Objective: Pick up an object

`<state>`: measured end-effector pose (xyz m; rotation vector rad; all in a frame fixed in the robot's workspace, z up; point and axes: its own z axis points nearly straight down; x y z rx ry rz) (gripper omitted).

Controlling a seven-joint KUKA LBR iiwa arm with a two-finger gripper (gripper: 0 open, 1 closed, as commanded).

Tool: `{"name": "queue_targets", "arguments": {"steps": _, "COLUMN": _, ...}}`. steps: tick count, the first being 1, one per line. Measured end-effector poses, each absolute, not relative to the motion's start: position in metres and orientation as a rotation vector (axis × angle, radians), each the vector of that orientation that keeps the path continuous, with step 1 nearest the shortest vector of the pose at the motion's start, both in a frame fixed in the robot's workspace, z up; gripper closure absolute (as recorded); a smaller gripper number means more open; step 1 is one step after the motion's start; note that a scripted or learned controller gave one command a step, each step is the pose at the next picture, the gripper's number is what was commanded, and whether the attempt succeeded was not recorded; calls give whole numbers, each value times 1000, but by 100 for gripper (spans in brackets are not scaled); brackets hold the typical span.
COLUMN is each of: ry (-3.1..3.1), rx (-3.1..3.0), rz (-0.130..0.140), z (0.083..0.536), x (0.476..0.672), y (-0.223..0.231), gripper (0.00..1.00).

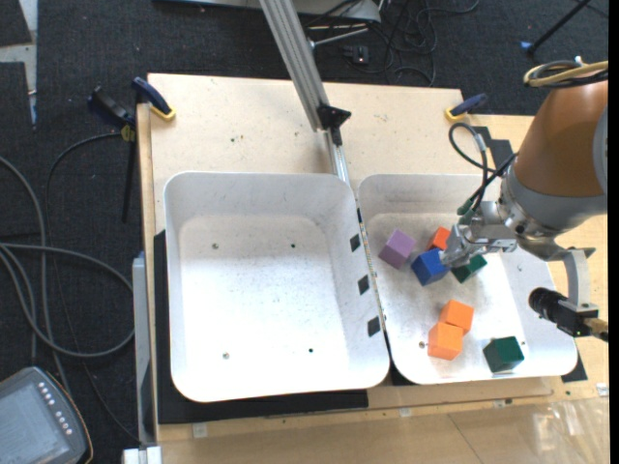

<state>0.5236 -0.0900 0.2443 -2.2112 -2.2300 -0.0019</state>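
My tool is down in the right bin, at the right of the frame. I cannot tell if it is wide or narrow. It sits over a little bunch of blocks: a blue block, a purple block just left of it, and a dark green block under my tool. Lower down lie two orange blocks touching, and another green block near them. The left bin is beside it on the table.

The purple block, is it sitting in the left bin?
No, the purple block lies in the right bin, near its left wall.
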Motion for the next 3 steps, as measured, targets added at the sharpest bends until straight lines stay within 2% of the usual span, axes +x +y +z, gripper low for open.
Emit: {"name": "queue_targets", "arguments": {"steps": 3, "ry": -2231, "rx": -2211, "rz": -2, "z": 219, "x": 560, "y": 67, "gripper": 100}}
